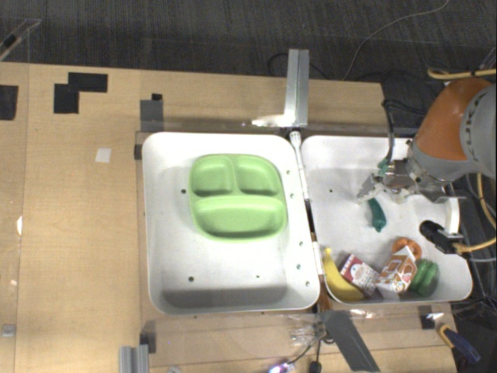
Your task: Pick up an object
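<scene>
My gripper [404,193] hangs over the back part of the right bin [342,169], its fingers spread and nothing between them. A small teal object [377,214] lies on the bin floor just in front of the left fingertip [365,193], apart from the other items. Along the bin's front edge sit a yellow banana [338,277], a red and white carton [357,270], an orange and white packet [401,266] and a green object [425,277], packed close together.
The left bin [167,231] holds a green divided plate [235,195]. A metal post [297,84] stands behind the seam between the bins. The arm and its cables crowd the right bin's right side.
</scene>
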`<control>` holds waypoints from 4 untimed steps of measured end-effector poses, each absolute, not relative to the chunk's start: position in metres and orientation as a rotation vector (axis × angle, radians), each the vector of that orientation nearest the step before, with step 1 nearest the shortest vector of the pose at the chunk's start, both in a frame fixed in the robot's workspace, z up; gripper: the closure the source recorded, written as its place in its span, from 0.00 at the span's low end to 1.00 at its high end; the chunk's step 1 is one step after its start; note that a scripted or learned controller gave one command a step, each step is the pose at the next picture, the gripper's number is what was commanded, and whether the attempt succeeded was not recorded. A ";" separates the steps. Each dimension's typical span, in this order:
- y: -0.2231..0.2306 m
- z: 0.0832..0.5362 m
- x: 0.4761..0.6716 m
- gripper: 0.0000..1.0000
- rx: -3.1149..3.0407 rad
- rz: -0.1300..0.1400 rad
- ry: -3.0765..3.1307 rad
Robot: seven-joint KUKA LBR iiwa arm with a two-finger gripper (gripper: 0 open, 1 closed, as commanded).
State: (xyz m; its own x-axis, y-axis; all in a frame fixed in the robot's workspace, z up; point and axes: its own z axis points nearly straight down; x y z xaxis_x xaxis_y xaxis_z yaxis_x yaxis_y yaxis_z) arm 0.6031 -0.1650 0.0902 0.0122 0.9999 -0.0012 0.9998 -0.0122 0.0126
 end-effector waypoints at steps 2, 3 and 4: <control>-0.147 0.090 0.591 0.00 2.417 0.015 1.992; -0.144 0.103 0.594 1.00 2.414 0.027 1.992; -0.159 0.092 0.546 1.00 2.341 0.017 2.075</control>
